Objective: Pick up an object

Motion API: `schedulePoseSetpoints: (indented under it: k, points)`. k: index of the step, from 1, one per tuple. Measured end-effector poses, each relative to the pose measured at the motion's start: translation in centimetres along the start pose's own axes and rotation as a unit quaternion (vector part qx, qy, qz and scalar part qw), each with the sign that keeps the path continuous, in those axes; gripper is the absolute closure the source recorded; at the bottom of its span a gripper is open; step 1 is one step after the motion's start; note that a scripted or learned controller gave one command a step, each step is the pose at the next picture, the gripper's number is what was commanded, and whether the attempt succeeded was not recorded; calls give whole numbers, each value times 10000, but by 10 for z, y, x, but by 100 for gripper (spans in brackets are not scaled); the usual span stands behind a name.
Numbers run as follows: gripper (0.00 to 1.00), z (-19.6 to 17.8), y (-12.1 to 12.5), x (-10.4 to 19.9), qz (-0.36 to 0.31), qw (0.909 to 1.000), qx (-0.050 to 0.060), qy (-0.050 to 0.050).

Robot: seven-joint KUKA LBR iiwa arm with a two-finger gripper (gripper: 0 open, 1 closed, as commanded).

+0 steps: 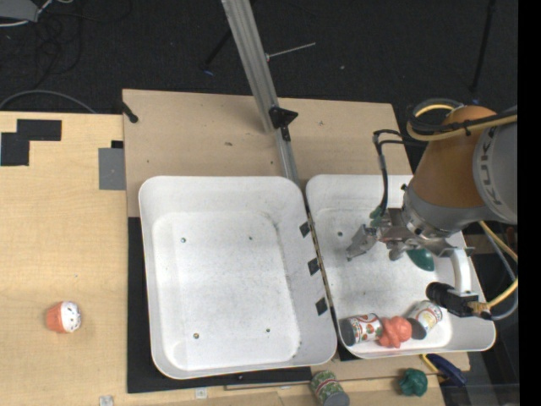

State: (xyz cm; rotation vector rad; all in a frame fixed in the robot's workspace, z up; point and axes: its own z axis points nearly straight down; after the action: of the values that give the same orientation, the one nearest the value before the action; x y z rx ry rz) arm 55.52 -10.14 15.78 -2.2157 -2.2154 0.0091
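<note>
My gripper (377,247) hangs over the middle of the right bin (338,194), fingers spread open and nothing between them. A teal object (421,260) lies just to its right, partly hidden under the wrist. Along the bin's near edge sit a red-and-white can (362,328) on its side, an orange-red toy (394,331) touching it, and a small yellow-lidded jar (425,318). These three lie well below the gripper in the view, apart from it.
The left bin (221,277) adjoins the right one. A slanted metal rail (258,66) stands behind the bins. On the bench front lie a can (326,387) and a green lump (412,382). An orange-white ball (62,317) rests far left.
</note>
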Motion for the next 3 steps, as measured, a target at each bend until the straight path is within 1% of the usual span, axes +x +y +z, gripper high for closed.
schedulePoseSetpoints:
  k: [1,2,3]
  points:
    - [0,50,5,-7,1,10000,-9,-2]
    - [0,65,5,-6,8,10000,-41,-9]
    - [100,55,5,-8,34,10000,-39,-2]
